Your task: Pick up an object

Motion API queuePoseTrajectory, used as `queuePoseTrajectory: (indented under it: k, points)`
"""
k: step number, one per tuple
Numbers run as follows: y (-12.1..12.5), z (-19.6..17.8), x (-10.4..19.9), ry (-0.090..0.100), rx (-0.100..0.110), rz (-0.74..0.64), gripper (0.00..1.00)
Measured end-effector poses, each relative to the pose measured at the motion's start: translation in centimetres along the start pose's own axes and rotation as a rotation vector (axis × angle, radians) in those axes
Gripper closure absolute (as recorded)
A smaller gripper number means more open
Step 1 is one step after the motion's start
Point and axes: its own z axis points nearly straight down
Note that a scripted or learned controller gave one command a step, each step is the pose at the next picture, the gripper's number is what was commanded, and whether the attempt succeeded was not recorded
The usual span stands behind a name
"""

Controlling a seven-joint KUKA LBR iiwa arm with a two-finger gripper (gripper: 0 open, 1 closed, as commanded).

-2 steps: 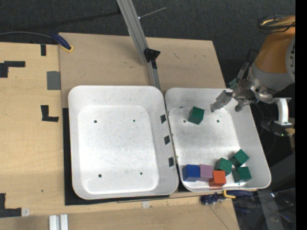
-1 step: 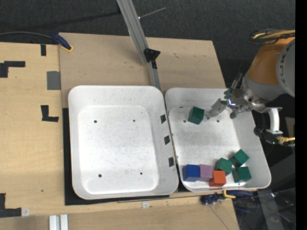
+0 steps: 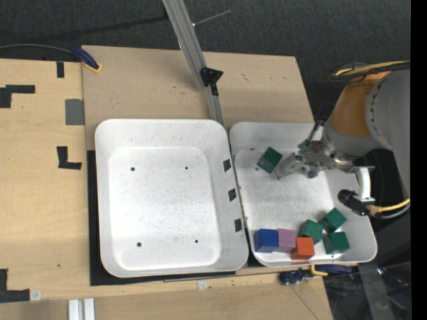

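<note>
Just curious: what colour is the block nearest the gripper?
Green, seen from the overhead camera view.

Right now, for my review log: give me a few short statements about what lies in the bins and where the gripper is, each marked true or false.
1. All the blocks lie in the right bin. True.
2. A green block lies apart from the others, near the gripper. True.
3. The blue block sits at the bin's far edge. False: it is at the near edge, beside the purple block.
4. The orange block is in the left bin. False: it lies in the right bin's near cluster.
5. The gripper has lifted the green block clear. False: the block rests on the bin floor.
</note>
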Motion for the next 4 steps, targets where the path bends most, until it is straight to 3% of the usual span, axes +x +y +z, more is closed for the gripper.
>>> queuePoseTrajectory:
  k: [1, 3, 4]
  points:
    - [0.2, -1.4, 0.1, 0.000, -0.006, -0.001, 1.00]
    - [0.8, -13.4, -0.3, -0.002, -0.014, -0.001, 1.00]
    - [0.8, -16.6, -0.2, -0.001, -0.011, -0.001, 1.00]
